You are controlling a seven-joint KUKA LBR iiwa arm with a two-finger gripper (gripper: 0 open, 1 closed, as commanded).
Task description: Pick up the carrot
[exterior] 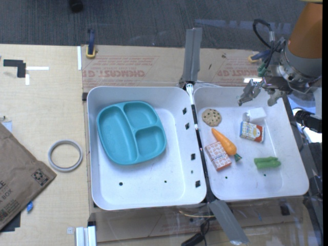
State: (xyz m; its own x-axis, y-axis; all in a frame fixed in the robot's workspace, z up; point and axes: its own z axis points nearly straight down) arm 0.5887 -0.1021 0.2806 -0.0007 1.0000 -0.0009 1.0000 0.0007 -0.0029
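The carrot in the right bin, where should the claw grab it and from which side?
Probably from straight above, at the thick orange middle of the carrot. It lies flat and slanted, green stem end toward the bin's front. The red and white carton touches its lower left side, so close the claw across the carrot's width near the upper half, away from the carton.

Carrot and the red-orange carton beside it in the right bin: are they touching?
Touching, as far as the camera view shows: the carrot lies against the carton's upper right edge, with no white bin floor visible between them.
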